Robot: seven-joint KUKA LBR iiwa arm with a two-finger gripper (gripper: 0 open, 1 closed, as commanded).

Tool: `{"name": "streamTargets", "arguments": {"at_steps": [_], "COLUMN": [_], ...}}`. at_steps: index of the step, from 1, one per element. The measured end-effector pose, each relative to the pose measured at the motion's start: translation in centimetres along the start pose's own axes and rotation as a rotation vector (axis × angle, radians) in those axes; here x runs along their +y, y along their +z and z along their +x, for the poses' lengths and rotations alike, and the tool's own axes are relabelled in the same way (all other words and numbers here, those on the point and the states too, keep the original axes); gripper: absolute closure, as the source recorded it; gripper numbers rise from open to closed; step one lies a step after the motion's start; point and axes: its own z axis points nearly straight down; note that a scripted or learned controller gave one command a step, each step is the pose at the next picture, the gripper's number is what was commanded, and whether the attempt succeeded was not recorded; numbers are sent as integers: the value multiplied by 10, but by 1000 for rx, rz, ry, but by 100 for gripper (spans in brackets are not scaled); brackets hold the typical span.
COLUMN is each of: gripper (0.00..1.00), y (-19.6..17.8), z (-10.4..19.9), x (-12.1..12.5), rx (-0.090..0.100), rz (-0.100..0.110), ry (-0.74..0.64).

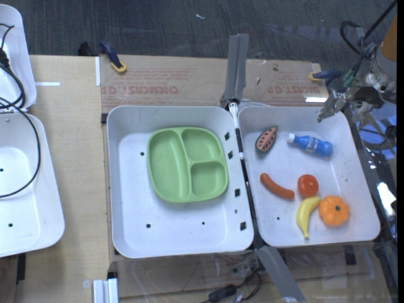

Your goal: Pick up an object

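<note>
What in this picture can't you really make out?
- The gripper, camera view: small, dark and blurred at the right bin's far corner.
- The arm: cut off by the right edge.
- The blue bottle's label: too small to read.
- The watermelon slice's underside: it faces the bin floor.

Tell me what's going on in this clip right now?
A robot arm reaches in from the right, its gripper near the far right corner of the right bin, with nothing visibly held. That bin holds a blue bottle, watermelon slice, sausage, tomato, banana and orange pumpkin. The left bin holds a green divided plate.
</note>
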Motion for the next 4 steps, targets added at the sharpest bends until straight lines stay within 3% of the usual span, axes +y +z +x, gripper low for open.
{"name": "streamTargets", "arguments": {"at_steps": [1, 2, 3, 4], "gripper": [0, 0, 0, 100], "y": [169, 171, 172, 164], "z": [13, 79, 67, 66], "x": [-11, -30, -140, -139], "rx": [-1, 0, 1, 1], "rz": [-1, -1, 1, 2], "ry": [-66, -211, -35, -30]}}
